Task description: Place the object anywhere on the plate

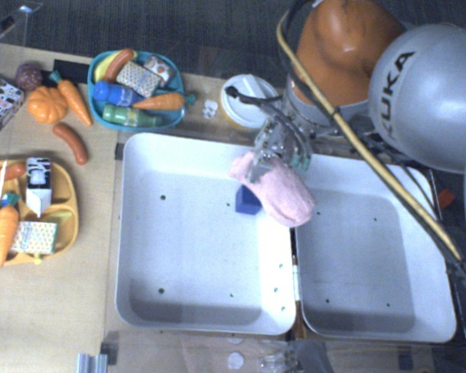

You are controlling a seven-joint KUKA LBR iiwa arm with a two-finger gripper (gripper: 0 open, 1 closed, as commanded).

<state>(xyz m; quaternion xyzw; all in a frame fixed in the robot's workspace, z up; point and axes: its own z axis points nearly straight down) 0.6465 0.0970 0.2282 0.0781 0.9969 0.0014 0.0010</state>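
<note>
A pink plate [286, 197] hangs tilted over the divider between the two white bins, its lower edge above the rim. My gripper [257, 169] comes down from the orange-banded wrist at the top and is shut on the plate's upper left edge, with pink showing on both sides of the fingers [254, 172]. A small blue block [248, 201] lies on the floor of the left bin [177, 250], right against the plate's left side and partly hidden by it.
The right bin [373, 271] sits under the grey arm, which covers the upper right. Left of the bins are a blue bowl [105, 69] and a yellow tray [68, 222] of toy food, plus loose toy vegetables. A white lid [246, 100] lies behind the bins.
</note>
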